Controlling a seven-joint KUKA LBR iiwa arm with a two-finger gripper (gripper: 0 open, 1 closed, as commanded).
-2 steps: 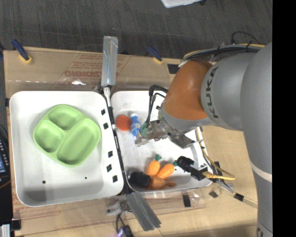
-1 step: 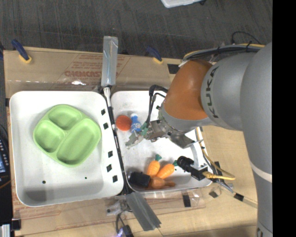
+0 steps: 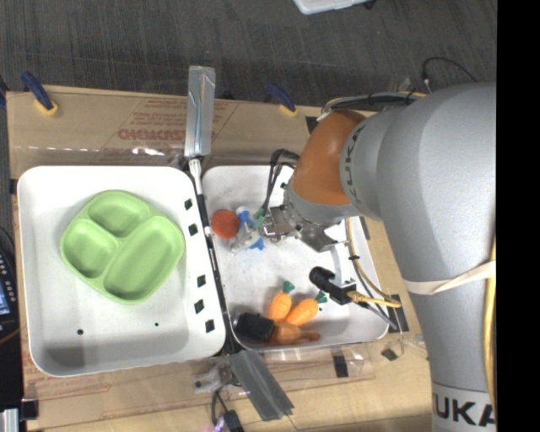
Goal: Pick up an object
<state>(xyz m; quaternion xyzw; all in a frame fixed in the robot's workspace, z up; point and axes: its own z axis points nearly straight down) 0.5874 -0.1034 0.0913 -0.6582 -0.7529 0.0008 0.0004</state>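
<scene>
Beside the right bin (image 3: 371, 333)'s divider, a small round orange-red ball (image 3: 224, 223), fingers (image 3: 253, 226) nearby, their spread indiscernible.

Grey arm (image 3: 422, 186) reaches in from right, gripper (image 3: 268, 224) pointing down-left

The grey arm (image 3: 422, 194) is cut off by the right and bottom edges of the frame and hides the right bin's (image 3: 253, 278) upper right part. The gripper (image 3: 268, 224) at frame centre is too cluttered to read. Small blue bits (image 3: 250, 229) beside it are too small to identify. A white item (image 3: 333, 4) is cropped at the top edge.
</scene>
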